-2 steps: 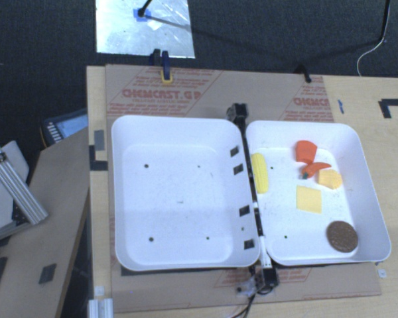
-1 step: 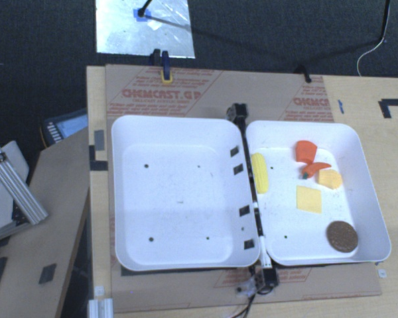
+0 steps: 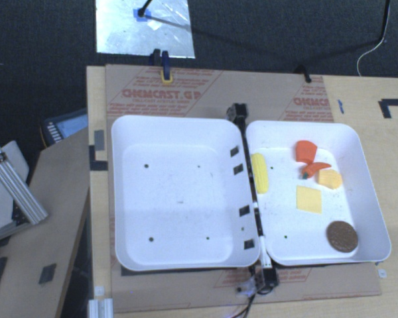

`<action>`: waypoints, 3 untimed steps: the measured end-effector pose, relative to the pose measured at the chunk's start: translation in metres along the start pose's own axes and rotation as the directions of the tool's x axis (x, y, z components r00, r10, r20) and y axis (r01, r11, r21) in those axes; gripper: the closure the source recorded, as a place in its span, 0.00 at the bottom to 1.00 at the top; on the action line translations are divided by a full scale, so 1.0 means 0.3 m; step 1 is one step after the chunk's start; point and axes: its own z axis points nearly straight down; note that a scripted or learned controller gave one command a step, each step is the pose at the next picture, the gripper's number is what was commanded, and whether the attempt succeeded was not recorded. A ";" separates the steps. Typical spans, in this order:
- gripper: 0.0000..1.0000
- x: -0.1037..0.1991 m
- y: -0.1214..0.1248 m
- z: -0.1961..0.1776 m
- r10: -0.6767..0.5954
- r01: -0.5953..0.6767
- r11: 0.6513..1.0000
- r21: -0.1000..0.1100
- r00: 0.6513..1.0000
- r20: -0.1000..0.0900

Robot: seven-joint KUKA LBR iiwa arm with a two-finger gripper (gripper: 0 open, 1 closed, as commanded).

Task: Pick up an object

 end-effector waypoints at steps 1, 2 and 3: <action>1.00 0.000 0.000 0.000 0.000 0.000 1.000 0.000 1.000 0.000; 1.00 0.000 0.000 0.000 0.000 0.000 1.000 0.000 1.000 0.000; 1.00 0.000 0.000 0.000 0.000 0.000 1.000 0.000 1.000 0.000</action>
